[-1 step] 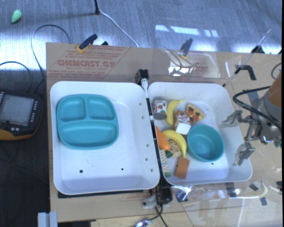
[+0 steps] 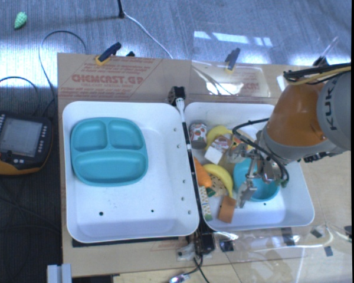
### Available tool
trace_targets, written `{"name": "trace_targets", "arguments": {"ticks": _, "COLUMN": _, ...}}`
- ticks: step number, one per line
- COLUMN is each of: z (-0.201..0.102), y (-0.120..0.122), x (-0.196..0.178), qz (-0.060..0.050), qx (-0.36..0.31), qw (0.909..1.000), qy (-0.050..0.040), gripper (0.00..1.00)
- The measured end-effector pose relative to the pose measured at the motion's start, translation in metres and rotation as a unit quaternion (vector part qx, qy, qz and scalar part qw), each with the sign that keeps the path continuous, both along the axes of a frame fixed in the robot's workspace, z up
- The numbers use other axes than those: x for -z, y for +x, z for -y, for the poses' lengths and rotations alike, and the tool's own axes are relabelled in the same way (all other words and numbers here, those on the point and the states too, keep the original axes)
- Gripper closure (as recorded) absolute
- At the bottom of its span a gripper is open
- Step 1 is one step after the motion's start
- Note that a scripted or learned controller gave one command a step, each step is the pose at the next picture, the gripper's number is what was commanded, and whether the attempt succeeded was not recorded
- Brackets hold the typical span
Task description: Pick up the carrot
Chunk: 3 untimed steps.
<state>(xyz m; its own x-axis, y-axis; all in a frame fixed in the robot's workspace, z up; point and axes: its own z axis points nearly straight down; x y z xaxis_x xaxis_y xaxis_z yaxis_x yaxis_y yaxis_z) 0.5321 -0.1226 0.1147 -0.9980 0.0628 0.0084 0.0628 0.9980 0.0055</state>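
Observation:
The carrot (image 2: 201,174), orange and slim, lies against the left wall of the right bin (image 2: 295,214), next to a yellow banana (image 2: 220,178). My gripper (image 2: 246,192) hangs low over the middle of that bin, above the rim of a blue bowl (image 2: 262,188), pointing down and to the left. It is about a banana's width to the right of the carrot, with the banana between them. Nothing shows held in it.
The right bin also holds a second banana (image 2: 217,134), a small can (image 2: 197,132), a white box (image 2: 213,154) and a brown block (image 2: 226,209). A teal divided plate (image 2: 109,151) rests in the left bin (image 2: 159,217). A pendant (image 2: 17,141) lies at far left.

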Motion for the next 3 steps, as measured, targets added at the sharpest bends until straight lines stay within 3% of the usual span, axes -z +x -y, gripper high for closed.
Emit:
{"name": "trace_targets", "arguments": {"ticks": 1, "z": -0.004, "y": 0.079, "x": 0.026, "qz": 0.011, "qx": 0.069, "qw": 0.9975, "qy": -0.0049, "gripper": 0.00}}
{"name": "trace_targets", "arguments": {"ticks": 2, "z": -0.034, "y": 0.116, "x": -0.077, "qz": 0.013, "qx": 0.014, "qw": 0.9998, "qy": -0.0048, "gripper": 0.00}}
{"name": "trace_targets", "arguments": {"ticks": 3, "z": 0.018, "y": 0.091, "x": 0.026, "qz": 0.010, "qx": -0.144, "qw": 0.9895, "qy": -0.0035, "gripper": 0.00}}
